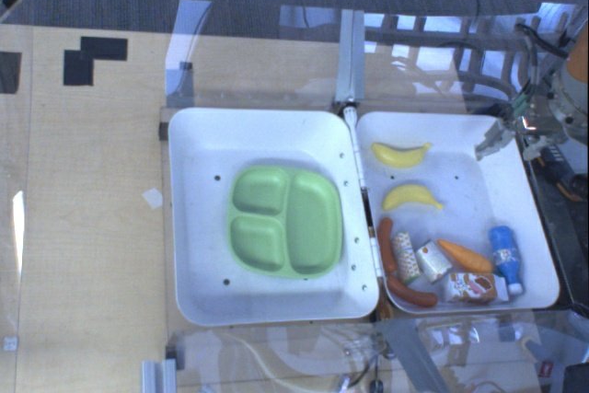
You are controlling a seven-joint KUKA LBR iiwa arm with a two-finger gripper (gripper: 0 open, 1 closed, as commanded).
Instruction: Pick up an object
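Note:
The right bin (460, 175) holds two yellow bananas, one at the far side (401, 154) and one nearer the middle (411, 196). Along its near edge lie a brown sausage (385, 246), a second sausage (411, 293), a small white carton (433, 260), an orange carrot (465, 255), a red-and-white packet (472, 287) and a blue bottle (505, 259). My gripper (508, 144) hangs over the bin's far right corner. Its fingers are spread, nothing is between them, and it is well clear of every object.
A green divided plate (285, 221) lies in the left bin (198, 198). A metal divider post (348, 60) stands behind the seam between the bins. Cables and metal framing crowd the far right beside the arm.

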